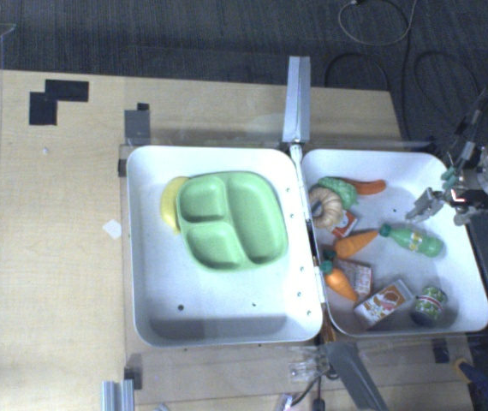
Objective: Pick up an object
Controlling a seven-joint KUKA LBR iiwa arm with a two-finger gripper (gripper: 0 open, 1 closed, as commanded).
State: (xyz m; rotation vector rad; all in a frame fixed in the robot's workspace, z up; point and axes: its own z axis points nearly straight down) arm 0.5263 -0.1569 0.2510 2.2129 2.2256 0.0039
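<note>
My gripper hangs over the right side of the right bin, open, with nothing between its fingers. Just below and left of it lies a green bottle on its side. Further left in the same bin are an orange carrot, a second carrot, a carrot with a green top and a brown bagel-like ring. Along the front of the bin lie a small dark box, a red and white carton and a green can.
The left bin holds a green divided plate with a yellow piece showing under its left edge. A metal post stands behind the wall between the bins. Black cables lie on the floor at the back right.
</note>
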